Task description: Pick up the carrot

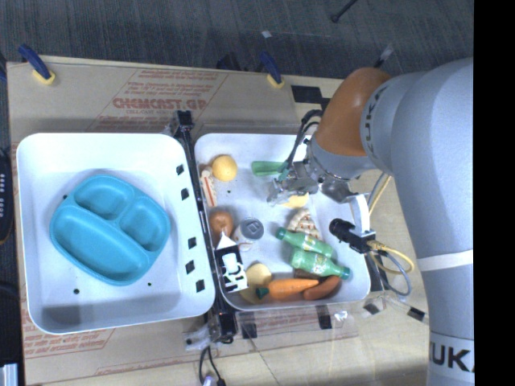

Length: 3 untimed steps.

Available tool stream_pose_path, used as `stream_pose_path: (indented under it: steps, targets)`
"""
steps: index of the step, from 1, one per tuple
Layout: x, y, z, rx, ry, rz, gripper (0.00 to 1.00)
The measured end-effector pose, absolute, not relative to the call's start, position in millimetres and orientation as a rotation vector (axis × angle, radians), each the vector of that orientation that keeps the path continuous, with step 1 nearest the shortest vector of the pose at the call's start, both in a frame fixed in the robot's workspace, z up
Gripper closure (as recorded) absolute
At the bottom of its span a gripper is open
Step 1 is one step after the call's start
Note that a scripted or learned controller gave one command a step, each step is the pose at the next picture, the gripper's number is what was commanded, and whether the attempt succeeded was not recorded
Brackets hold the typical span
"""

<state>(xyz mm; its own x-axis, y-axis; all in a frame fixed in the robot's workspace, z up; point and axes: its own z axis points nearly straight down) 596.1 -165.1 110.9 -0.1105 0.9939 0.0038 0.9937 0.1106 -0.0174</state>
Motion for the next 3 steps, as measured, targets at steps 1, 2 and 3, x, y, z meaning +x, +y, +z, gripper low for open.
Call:
stream_pose_path:
  steps: [1,2,3]
  targets:
    - [596.1,-165,111,-2.085,-2.331,0.017,0.00]
    - [657.4,-188,92,-2.069,-2.360,0.004,0.00]
    - [603.6,-178,92,-1.669,-2.656,0.004,0.00]
